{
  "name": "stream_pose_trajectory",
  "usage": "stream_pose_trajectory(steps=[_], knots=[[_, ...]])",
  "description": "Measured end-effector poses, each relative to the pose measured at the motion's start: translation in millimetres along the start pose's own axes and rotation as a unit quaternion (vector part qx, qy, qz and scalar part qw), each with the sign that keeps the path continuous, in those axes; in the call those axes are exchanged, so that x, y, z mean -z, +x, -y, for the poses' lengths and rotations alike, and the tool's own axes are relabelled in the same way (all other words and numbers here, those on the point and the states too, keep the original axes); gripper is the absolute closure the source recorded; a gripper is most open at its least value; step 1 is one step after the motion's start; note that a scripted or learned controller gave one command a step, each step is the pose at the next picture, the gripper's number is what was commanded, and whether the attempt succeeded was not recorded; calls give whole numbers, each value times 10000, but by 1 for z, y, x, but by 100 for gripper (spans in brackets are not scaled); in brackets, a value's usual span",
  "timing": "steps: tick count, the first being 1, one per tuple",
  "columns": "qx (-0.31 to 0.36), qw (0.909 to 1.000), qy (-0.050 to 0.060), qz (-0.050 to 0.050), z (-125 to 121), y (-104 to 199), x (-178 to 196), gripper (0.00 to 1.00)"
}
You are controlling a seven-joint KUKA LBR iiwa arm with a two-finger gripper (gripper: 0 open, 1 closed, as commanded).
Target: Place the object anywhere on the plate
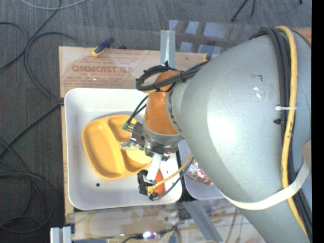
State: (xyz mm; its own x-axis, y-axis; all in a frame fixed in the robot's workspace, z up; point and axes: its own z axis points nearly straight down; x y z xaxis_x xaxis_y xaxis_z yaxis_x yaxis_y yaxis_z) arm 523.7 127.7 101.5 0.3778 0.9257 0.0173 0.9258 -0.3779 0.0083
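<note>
The gripper (148,147) is positioned over the yellow compartmented plastic plate (104,148) in the left white bin (76,186) — whether it is open cannot be told. A small orange-red object (162,178) is seen just beside the plate — placement is judged not yet done.

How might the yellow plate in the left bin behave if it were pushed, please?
Probably stiff: the yellow plate looks like moulded plastic with raised rims. It likely slides, not tips, lying low and broad in the smooth white bin.

Faded red print on the brown board (101,81) seemingly reads CHEMCAST.
</note>
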Motion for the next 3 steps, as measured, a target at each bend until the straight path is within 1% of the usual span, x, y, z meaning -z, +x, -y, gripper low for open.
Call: stream_pose_trajectory(steps=[1,2,3], knots=[[-30,10000,-28,15,-2,-2,-4,0],[-782,9969,41,127,-140,39,44,0],[-765,9969,51,167,-139,39,51,100]])
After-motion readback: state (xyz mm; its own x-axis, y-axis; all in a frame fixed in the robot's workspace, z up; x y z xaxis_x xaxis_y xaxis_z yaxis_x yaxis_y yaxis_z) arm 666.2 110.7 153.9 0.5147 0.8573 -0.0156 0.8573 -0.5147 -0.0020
